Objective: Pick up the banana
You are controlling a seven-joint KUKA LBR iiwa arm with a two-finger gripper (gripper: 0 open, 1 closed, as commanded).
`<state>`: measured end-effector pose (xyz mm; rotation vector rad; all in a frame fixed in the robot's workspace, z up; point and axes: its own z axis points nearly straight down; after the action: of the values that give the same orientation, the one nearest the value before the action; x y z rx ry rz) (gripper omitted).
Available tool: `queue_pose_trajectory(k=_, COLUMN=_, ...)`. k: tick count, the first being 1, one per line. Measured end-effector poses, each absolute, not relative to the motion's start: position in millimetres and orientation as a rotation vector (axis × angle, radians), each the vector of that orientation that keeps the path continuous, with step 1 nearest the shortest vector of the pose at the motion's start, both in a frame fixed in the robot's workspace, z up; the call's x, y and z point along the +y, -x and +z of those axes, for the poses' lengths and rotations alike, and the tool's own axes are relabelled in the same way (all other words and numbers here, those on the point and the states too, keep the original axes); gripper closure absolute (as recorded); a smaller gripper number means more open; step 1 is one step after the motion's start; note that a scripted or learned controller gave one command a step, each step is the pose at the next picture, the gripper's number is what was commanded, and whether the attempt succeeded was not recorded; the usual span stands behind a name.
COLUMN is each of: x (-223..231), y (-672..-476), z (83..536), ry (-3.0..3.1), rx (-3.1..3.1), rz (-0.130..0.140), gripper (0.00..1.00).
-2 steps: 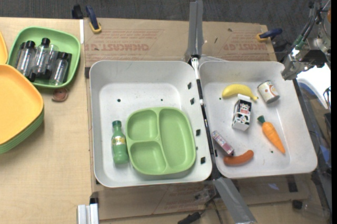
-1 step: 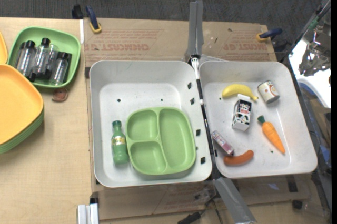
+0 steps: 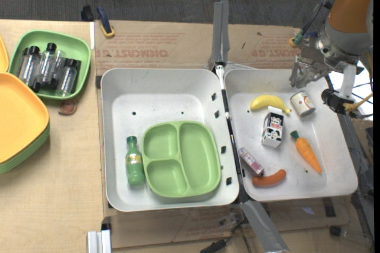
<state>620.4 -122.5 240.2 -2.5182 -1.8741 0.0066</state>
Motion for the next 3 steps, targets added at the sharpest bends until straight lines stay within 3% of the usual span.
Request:
queue_pose_trajectory(k=1, x=-149, y=-658.3, z=235, ry=3.004, rx=-0.919, rz=0.008, gripper=1.0)
queue_pose_trajectory(k=2, x=-213, y=-643.3, z=162, ry=3.048, rx=-0.756, rz=0.007, gripper=1.0)
queue_pose_trajectory(k=3, x=-212, y=-643.1, z=170, ry=3.046, rx=-0.764, rz=0.013, gripper=1.0)
